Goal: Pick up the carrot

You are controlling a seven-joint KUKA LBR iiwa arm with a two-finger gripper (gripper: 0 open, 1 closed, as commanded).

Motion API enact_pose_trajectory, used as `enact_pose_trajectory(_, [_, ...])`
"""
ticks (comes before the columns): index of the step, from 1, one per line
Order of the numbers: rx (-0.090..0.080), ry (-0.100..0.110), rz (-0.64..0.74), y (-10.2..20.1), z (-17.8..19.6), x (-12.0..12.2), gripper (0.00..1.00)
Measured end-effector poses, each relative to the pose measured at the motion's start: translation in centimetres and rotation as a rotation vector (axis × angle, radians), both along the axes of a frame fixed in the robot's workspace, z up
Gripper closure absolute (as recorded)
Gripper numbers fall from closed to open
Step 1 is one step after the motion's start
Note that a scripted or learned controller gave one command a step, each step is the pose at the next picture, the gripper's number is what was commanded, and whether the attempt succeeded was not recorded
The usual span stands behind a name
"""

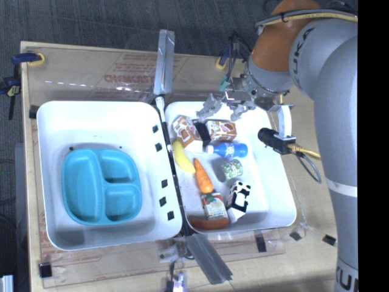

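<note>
— Where is the claw, and how do its fingers stand?

— The gripper [222,106] hangs over the far end of the right bin [276,181], just below the orange band on the arm [322,59]. Its two metal fingers [208,107] are spread apart with nothing between them. They sit just above a brown snack packet [221,129] and close to a second packet [184,130] leaning at the bin's inner wall.

— And the carrot?

— The carrot [203,175] lies near the middle of the right bin, well apart from the fingers, its thin end pointing toward the far side and its thick end toward the near rim. A banana [183,157] lies just beside it on the left, touching or nearly so.

— What else is around it?

— A blue bottle [228,150] lies across the bin just past the carrot's tip. To its right sits a green, clear-wrapped item [231,168], and below that a black-and-white toy [240,198]. A small juice carton [214,206] stands at the carrot's thick end, with a reddish sausage-like piece [209,224] along the near wall.

— And the other bin?

— The left bin [55,126] holds a blue divided plate [102,185].
</note>
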State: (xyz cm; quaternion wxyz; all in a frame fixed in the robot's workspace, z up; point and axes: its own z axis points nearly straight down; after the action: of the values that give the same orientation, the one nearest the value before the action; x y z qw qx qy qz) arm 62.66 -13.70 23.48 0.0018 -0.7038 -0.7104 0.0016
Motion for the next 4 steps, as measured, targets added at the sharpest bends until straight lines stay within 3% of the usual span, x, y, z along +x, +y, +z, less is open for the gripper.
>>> enact_pose_trajectory(1, [0.001,0.002,0.006,0.1,1.0,0.0,1.0])
enact_pose_trajectory(2, [0.001,0.002,0.006,0.1,1.0,0.0,0.0])
enact_pose_trajectory(3, [0.001,0.0,0.151,-1.3,-14.4,-6.2,0.0])
enact_pose_trajectory(4, [0.001,0.003,0.156,-1.3,-13.5,-6.2,1.0])
